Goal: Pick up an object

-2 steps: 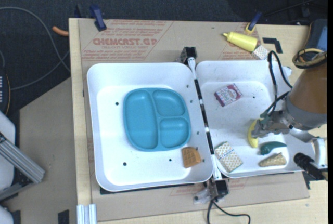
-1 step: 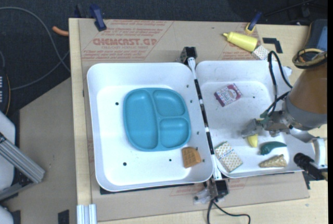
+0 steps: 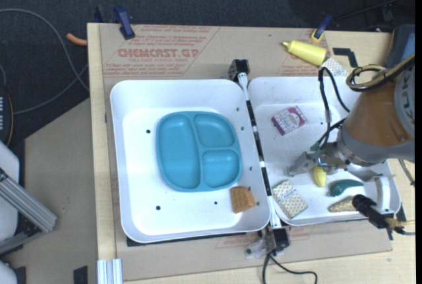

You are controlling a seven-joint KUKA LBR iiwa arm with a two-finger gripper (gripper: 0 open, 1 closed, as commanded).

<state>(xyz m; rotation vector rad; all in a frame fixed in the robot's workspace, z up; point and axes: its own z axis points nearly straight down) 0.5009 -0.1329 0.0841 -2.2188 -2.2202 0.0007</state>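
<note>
Camera view — yellow obj point(image 3: 319, 176) by fingers point(image 3: 310, 163).

Left bin point(image 3: 132, 144): blue divided plate point(image 3: 198, 149) at centre, small brown block point(image 3: 242, 199) near its lower right corner. Right bin point(image 3: 290, 88): maroon packet point(image 3: 289, 120) upper middle, checkered packet point(image 3: 289, 199) at lower left, yellow piece point(image 3: 319, 176), teal piece point(image 3: 343, 187). Arm point(image 3: 379, 121) reaches in from right, gripper point(image 3: 315, 163) low over the yellow piece. Yellow bottle point(image 3: 304, 51) lies on bench point(image 3: 165, 52) behind
</note>
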